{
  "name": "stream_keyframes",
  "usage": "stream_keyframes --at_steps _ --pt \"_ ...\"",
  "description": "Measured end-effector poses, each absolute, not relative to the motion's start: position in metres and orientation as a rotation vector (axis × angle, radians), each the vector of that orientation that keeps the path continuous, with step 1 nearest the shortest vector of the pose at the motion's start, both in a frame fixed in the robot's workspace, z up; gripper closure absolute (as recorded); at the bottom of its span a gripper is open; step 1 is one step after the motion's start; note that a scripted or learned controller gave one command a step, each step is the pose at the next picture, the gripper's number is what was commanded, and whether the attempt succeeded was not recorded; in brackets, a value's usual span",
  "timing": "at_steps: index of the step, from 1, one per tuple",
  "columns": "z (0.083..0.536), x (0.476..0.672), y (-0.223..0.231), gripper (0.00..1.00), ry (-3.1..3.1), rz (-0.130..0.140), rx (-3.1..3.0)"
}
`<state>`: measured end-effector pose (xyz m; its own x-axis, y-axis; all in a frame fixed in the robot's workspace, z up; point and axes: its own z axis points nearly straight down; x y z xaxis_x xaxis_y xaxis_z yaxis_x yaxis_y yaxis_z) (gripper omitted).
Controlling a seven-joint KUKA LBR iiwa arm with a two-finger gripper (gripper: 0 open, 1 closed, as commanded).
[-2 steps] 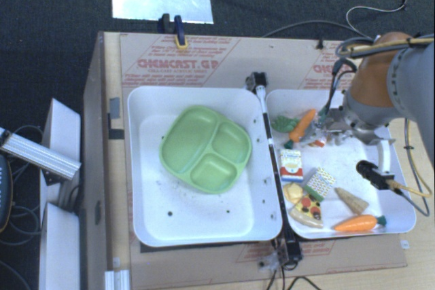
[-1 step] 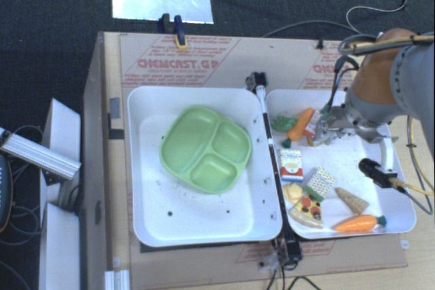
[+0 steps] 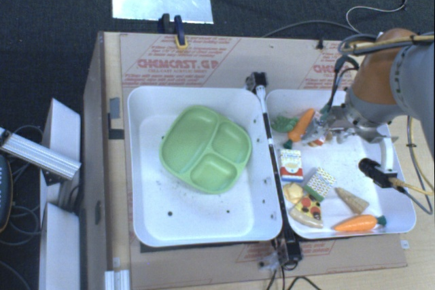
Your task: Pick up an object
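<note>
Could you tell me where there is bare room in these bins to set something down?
The left bin has bare floor around the green plate, widest along its near edge. The right bin is crowded with toy food, and the gripper hangs over it.

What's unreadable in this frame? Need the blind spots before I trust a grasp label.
- Two-finger gripper, camera view: its tips blur into small toys under the grey arm; grasp unreadable.
- Small red-and-white carton: print too small to read.
- Right white bin: its far corner is hidden under the arm.
- Flat pizza-slice toy: toppings too small to name.
</note>
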<state>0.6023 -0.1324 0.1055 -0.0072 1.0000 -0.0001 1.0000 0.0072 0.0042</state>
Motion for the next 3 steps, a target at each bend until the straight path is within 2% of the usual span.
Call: stream_keyframes --at_steps 1,2,3 --pt "0.084 0.660 -0.125 0.00 2.248 -0.039 2.225" --pt "0.097 0.667 -0.123 1.00 2.229 -0.003 2.210" --pt "0.213 0.606 -0.096 1.00 2.223 0.005 2.213"
